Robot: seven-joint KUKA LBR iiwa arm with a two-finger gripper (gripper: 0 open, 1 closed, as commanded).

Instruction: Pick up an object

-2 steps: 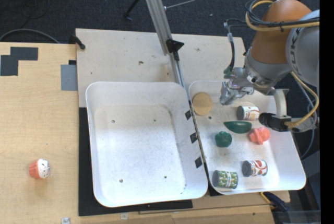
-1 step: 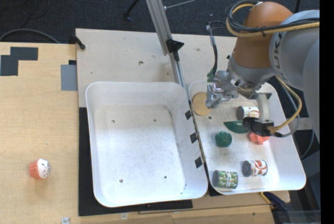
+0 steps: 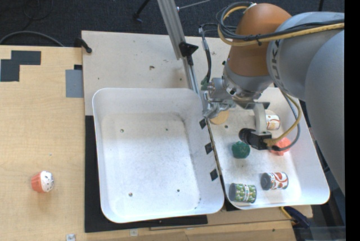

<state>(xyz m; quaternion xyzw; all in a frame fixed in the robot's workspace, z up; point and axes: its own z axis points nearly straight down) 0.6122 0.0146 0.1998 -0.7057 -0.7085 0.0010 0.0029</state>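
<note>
Camera view: hand (image 3: 216, 106) at right bin's (image 3: 315, 189) upper-left edge; cannot tell its grip.

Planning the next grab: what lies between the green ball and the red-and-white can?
Bare white floor of the right bin separates the green ball and the red-and-white can in the camera view.

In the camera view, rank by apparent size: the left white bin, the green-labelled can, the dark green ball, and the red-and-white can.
1. Left white bin, by far the largest.
2. Green-labelled can.
3. Red-and-white can, close to the green-labelled one; unsure.
4. Dark green ball, smallest.
</note>
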